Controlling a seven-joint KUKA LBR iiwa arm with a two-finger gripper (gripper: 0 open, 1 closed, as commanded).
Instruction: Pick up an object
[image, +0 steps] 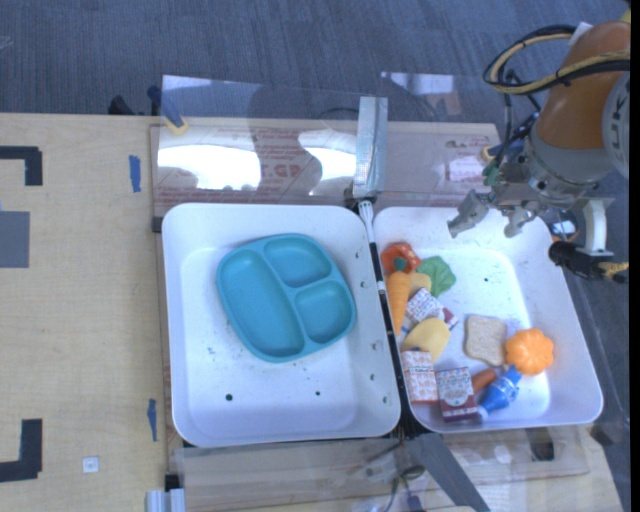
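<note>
While the gripper (491, 222) hangs open, one blue plate (286, 296) and one orange pumpkin (529, 351) lie below.

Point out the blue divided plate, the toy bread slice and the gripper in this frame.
blue divided plate (287, 296), camera view, on the ridge between compartments.
toy bread slice (485, 339), camera view, centre of its face.
gripper (494, 222), camera view, midway between fingertips.
</note>
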